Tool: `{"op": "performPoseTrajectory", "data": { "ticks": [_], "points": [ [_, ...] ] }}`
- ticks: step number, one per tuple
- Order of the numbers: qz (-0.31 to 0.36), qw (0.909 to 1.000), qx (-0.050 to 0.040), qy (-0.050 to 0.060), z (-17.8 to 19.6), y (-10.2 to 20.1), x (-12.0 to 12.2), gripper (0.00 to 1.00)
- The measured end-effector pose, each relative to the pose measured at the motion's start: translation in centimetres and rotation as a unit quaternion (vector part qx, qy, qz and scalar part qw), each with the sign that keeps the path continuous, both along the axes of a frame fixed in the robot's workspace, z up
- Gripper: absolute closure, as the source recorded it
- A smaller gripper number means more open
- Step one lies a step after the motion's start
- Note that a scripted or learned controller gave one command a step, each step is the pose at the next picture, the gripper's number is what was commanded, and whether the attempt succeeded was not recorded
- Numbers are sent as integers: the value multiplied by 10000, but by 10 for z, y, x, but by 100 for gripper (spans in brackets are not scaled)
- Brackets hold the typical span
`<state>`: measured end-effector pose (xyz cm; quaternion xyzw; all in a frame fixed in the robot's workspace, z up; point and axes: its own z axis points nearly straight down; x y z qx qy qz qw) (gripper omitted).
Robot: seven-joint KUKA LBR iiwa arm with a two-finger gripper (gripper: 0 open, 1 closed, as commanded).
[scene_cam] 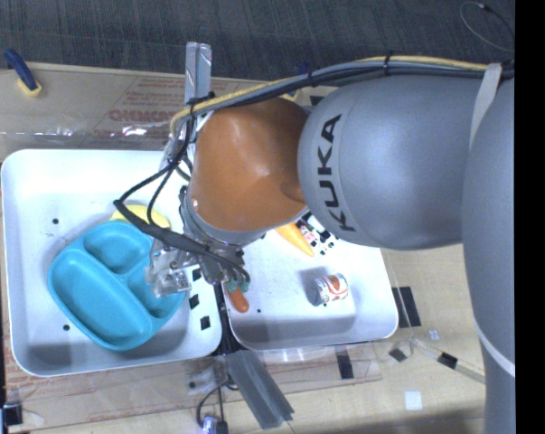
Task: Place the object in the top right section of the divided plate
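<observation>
- The gripper [171, 274] hangs over the right edge of the blue divided plate [105, 287], low above the left bin [28, 197]; the metal parts blur together there, so whether it is spread or closed I cannot tell, and nothing can be made out held in it.
- The plate lies tilted in the left bin, with its smaller sections toward the top and the long section running down to the lower right. Its top right section sits just left of the gripper, partly under cables.
- A yellow object [145, 213] peeks out just above the plate's top right rim, half hidden by the arm's orange band [240, 165].
- An orange carrot-like item [239, 297] lies just right of the gripper, at the left wall of the right bin [371, 319], beside the ridge where the two bins meet.
- Farther right in that bin, a small red and white can-like object [328, 287] lies well apart from the walls, with open white floor around it.
- A yellow and black patterned piece [308, 236] shows under the arm's grey body [389, 152].
- The left bin has open floor to the plate's left and above it.
</observation>
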<state>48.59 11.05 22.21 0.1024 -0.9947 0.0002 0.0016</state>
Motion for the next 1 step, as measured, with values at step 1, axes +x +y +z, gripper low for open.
{"op": "performPoseTrajectory", "data": {
  "ticks": [1],
  "points": [
    [2400, 9708, 14, -4, -33, -17, 53, 100]
  ]
}}
